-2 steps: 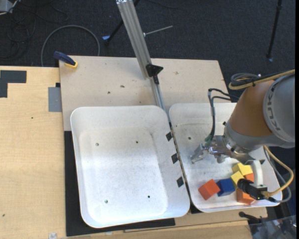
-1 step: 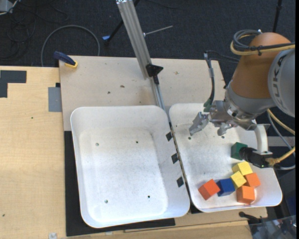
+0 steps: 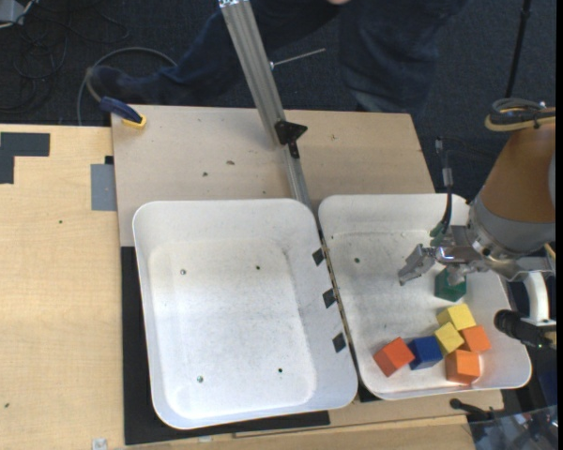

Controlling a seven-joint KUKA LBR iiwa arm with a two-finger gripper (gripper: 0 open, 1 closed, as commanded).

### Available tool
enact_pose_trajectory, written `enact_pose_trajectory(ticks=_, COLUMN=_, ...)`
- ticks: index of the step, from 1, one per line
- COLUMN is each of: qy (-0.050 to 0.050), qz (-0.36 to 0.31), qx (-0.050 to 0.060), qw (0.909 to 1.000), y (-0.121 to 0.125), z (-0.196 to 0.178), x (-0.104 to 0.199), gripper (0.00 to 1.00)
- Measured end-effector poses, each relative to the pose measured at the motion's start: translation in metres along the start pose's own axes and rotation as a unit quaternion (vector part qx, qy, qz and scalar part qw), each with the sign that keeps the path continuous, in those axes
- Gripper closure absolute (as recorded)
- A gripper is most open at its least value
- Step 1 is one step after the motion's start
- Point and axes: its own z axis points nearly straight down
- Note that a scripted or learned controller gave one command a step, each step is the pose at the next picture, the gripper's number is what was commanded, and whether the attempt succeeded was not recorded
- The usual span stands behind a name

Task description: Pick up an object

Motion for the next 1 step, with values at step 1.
enact_pose_trajectory(ticks=1, qy=0.000, qz=-0.001, qx=0.000, qw=1.0000, y=-0.0006, z=0.0321, x=-0.0534, gripper=0.00)
